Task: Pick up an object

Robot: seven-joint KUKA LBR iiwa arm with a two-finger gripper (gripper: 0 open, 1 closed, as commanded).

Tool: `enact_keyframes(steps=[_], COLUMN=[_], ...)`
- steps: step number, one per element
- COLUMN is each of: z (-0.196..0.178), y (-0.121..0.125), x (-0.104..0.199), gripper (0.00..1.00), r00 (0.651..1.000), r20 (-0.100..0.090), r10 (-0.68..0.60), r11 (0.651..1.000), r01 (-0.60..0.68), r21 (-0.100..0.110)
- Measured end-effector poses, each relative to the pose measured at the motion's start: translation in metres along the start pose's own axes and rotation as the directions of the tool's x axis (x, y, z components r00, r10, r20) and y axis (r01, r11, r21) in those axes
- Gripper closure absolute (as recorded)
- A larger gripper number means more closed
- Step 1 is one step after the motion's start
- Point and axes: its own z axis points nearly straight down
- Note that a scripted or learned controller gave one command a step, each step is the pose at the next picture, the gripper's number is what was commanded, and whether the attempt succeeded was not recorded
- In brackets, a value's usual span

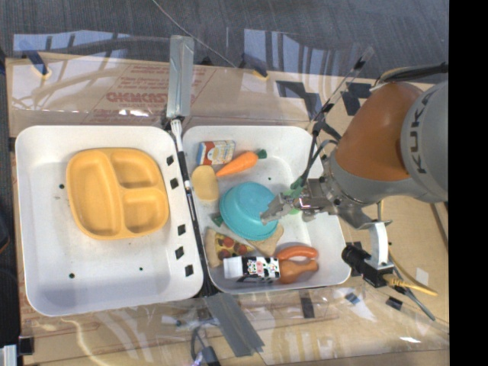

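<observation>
One teal bowl [248, 208] upturned at middle of right bin [324, 273], carrot [238, 162] above it, hot dog [297, 254] and milk carton [250, 268] below. Jaws [276, 210] at bowl's right edge; whether open or closed, cannot tell. Arm [381, 151] reaches in from right, wrist bent low over bin. Yellow divided plate [117, 191] in left bin [38, 280].

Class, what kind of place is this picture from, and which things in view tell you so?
Most likely a robotics lab bench for grasping trials: a KUKA arm reaches over two white bins, one holding toy food such as a carrot, the other a yellow divided plate.
</observation>
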Motion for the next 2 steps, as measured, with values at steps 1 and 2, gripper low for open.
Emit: enact_keyframes(steps=[1, 2], z=[0.039, 0.126], y=[-0.007, 0.027], x=[-0.002, 0.038], gripper=[0.0, 0.0], r00=[0.996, 0.967], r20=[0.0, 0.0], r10=[0.086, 0.255], r11=[0.996, 0.967], r01=[-0.086, -0.255], r21=[0.001, -0.007])
